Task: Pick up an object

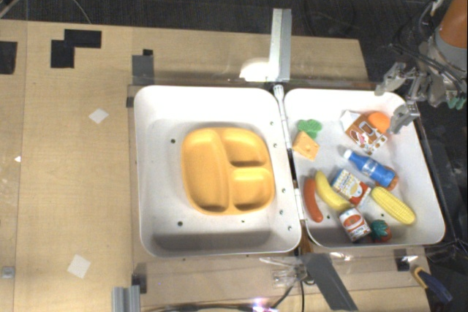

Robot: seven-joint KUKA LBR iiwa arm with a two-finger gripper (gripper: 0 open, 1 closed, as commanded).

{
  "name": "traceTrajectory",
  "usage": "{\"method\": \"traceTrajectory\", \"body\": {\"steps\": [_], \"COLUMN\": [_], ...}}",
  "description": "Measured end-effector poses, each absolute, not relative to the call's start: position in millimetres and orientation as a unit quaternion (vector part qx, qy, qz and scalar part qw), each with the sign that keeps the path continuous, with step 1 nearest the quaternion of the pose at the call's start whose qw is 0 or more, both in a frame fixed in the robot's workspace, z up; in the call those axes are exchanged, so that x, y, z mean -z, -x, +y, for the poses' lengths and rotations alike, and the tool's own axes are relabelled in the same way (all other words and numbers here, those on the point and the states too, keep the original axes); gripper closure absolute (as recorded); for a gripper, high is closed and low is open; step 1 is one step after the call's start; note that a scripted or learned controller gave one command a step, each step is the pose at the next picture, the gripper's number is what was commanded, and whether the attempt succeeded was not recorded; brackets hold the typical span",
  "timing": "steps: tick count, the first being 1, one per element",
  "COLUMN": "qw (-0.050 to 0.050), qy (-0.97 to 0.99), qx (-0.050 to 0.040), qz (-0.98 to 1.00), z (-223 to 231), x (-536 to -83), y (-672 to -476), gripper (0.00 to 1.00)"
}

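Observation:
The right bin (431,190) holds several toy foods. Among them are a green piece (308,127), a cheese wedge (306,147), a red-and-white carton (363,132) with an orange ball (379,120) against it, and a blue bottle (371,167). A banana (329,191), a red sausage (312,200), a small can (349,185), a corn cob (393,205) and a red jar (355,224) are there too. My gripper (395,99) hangs over the bin's far right corner, just right of the carton. It is open, with nothing between its fingers.
The left bin (157,157) holds a yellow divided tray (225,168). A metal post (281,44) stands behind the rim where the two bins meet. Bare wooden bench (66,179) lies to the left. Cables hang by the arm at the right.

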State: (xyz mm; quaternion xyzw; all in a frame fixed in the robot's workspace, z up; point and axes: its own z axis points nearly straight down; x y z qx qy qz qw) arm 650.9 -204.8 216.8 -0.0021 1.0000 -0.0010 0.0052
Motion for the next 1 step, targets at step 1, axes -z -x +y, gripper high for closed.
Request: {"method": "traceTrajectory", "body": {"steps": [1], "qw": [0.007], "qy": [-0.133], "qx": [0.0002], "qz": [0.991], "z": [-161.6], "x": [-99.5], "y": [-654.0], "gripper": [0.00]}}
